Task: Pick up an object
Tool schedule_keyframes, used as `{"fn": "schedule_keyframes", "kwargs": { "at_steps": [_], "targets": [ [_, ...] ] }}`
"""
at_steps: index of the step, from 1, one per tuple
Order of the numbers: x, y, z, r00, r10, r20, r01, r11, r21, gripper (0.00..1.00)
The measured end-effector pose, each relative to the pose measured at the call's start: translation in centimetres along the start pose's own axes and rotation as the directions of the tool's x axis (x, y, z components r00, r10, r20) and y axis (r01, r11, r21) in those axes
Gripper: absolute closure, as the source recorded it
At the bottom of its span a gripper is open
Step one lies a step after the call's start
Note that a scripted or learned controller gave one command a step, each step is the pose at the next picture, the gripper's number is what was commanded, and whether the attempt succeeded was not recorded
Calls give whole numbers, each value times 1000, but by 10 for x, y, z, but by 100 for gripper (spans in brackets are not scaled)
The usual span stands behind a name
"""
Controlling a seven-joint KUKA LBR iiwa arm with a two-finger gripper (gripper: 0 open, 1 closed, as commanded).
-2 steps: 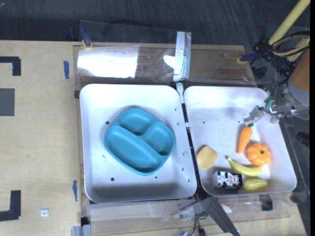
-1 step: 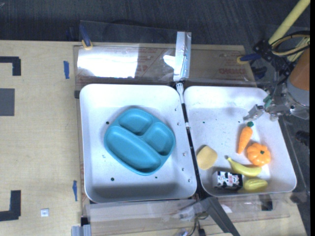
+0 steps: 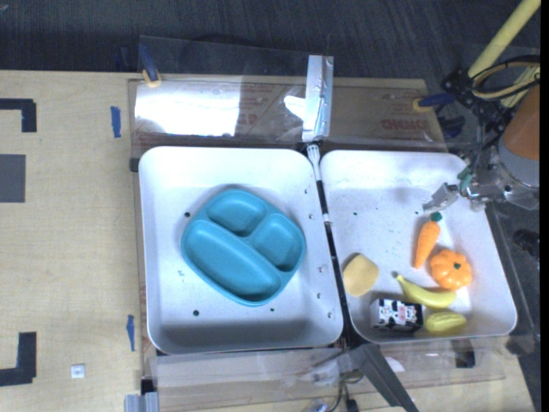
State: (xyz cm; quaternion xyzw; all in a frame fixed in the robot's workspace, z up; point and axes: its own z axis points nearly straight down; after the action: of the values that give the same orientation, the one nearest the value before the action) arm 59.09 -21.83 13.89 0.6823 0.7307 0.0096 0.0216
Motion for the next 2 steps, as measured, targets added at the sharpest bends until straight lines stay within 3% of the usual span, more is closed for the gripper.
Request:
{"fn": "schedule_keyframes", "kwargs": {
  "at_steps": [2],
  "targets": [
    [1, 0, 1, 1000, -3, 2, 3, 1000, -5, 0]
  ]
}}
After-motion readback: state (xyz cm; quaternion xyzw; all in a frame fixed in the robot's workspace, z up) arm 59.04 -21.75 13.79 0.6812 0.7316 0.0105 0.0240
